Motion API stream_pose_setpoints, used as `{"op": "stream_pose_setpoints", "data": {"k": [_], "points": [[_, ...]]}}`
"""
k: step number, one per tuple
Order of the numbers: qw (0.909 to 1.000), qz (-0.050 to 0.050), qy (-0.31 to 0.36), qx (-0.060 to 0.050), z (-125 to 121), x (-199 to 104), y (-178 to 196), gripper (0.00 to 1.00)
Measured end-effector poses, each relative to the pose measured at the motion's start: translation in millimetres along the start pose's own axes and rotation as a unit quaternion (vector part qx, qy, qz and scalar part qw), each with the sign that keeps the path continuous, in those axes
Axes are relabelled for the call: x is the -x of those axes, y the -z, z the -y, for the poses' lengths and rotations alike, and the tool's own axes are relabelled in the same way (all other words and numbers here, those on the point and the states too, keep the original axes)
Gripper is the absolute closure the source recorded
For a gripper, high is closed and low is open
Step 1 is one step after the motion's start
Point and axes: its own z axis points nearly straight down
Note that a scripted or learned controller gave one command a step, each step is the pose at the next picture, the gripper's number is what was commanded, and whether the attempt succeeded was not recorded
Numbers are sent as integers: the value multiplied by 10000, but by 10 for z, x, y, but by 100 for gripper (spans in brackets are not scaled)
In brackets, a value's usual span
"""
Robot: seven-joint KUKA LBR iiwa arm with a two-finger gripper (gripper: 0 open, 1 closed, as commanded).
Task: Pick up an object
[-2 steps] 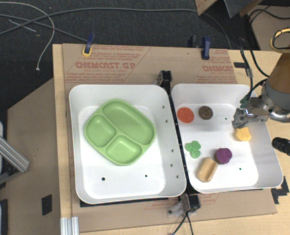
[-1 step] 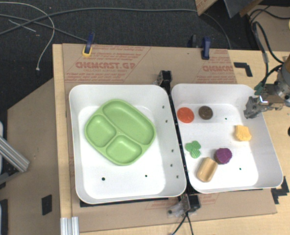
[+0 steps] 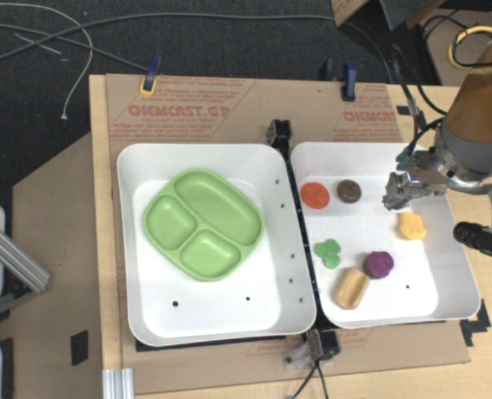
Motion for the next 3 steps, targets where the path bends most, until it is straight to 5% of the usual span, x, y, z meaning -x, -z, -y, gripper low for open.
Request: {"op": "stream_pose_setpoints", "data": {"k": [3], "points": [[10000,5,10,6,104,-1658,-145,100]]}}
